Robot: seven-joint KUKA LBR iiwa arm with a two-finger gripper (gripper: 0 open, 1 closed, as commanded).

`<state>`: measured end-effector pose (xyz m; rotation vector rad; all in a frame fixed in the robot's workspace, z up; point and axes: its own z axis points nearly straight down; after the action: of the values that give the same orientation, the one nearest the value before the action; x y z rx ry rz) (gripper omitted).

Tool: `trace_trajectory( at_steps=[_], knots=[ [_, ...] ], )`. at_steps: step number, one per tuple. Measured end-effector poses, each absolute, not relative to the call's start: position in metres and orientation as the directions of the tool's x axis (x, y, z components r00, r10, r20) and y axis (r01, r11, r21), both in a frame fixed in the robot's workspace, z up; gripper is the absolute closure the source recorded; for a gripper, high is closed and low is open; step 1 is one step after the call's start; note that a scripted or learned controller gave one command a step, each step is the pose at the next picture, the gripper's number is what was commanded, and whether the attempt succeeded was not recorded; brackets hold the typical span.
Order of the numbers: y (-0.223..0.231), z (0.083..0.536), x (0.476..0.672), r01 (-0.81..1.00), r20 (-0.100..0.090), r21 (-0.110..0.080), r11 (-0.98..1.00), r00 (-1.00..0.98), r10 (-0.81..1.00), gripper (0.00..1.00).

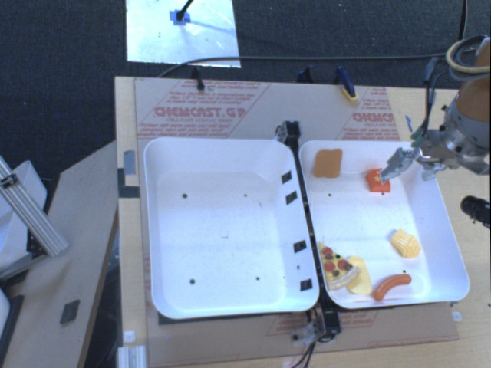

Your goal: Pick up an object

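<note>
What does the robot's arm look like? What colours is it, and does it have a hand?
The arm is grey and chunky, with rounded metal parts and an orange band ringing it above the wrist. A thin dark cable runs down beside it. For a hand it has a small silvery gripper made of slim metal fingers.

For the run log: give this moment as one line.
gripper above orange block | right bin | grasp: cannot tell
</note>
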<state>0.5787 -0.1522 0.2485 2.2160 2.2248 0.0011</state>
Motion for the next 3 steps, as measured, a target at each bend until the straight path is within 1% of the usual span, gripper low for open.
trace_trajectory(
  at_steps=[1, 2, 3],
  knots=[
    [-0.168, 0.101, 0.613, 1.0, 0.002, -0.009, 0.003, -0.003, 1.0, 0.0],
    [-0.145, 0.085, 0.667, 1.0, 0.0, 0.007, 0.008, -0.008, 1.0, 0.0],
    [-0.147, 0.085, 0.665, 1.0, -0.001, 0.003, 0.006, -0.006, 1.0, 0.0]
  ],
)
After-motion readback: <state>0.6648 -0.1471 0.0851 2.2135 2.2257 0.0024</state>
